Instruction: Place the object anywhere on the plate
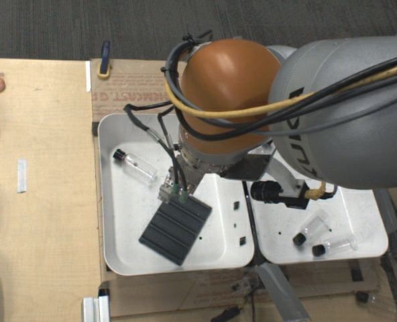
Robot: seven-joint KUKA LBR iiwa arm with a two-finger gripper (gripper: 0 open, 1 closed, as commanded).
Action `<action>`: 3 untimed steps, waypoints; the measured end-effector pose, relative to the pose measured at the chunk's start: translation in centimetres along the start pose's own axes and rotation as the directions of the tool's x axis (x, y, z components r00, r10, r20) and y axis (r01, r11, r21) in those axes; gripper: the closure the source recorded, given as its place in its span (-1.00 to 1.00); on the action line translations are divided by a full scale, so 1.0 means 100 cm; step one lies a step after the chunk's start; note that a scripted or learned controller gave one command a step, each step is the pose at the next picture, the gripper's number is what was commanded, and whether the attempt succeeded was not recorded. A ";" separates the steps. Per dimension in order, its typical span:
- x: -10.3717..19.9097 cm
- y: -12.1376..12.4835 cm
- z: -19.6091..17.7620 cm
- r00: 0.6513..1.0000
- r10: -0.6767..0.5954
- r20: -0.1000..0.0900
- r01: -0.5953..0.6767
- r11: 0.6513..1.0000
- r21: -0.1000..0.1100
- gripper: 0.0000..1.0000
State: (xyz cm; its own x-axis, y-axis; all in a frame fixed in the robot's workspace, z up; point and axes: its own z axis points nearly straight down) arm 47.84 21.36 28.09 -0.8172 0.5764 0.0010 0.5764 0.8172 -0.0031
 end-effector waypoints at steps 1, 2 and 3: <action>-0.031 0.039 -0.036 0.993 -0.114 0.002 0.114 0.993 -0.003 1.00; -0.048 0.048 -0.012 0.849 -0.528 0.002 0.528 0.849 -0.002 1.00; -0.119 0.101 -0.042 0.880 -0.475 0.005 0.475 0.880 -0.004 1.00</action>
State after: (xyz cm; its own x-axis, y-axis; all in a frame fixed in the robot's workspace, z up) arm 63.40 22.76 32.24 -0.9928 0.1195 -0.0027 0.1195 0.9928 0.0013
